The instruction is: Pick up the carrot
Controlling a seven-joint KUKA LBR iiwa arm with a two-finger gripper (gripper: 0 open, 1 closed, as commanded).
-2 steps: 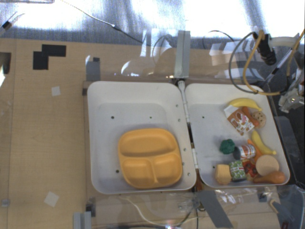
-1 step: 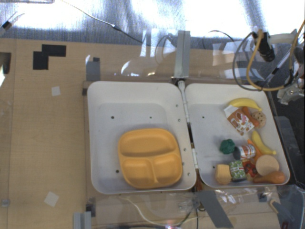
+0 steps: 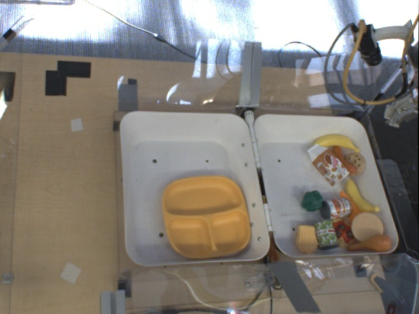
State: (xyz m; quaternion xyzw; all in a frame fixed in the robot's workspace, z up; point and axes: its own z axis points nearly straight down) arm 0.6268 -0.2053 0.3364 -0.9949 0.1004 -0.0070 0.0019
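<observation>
Single camera, fixed high above the bench [image 3: 59, 195], looking down at a slant. Both white bins sit in frame side by side: left bin [image 3: 141, 175] mid-picture, right bin [image 3: 285, 156] toward the right. Far edge of the scene runs along the top (glare there). Moderate distance; bench surface extends well left of the bins.

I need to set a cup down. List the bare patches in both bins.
Left bin: bare along the far wall and left side, around the yellow tray. Right bin: bare across the far and left parts, up to the green broccoli. Crowded: its right side and near corner, where the toy food piles up.
</observation>
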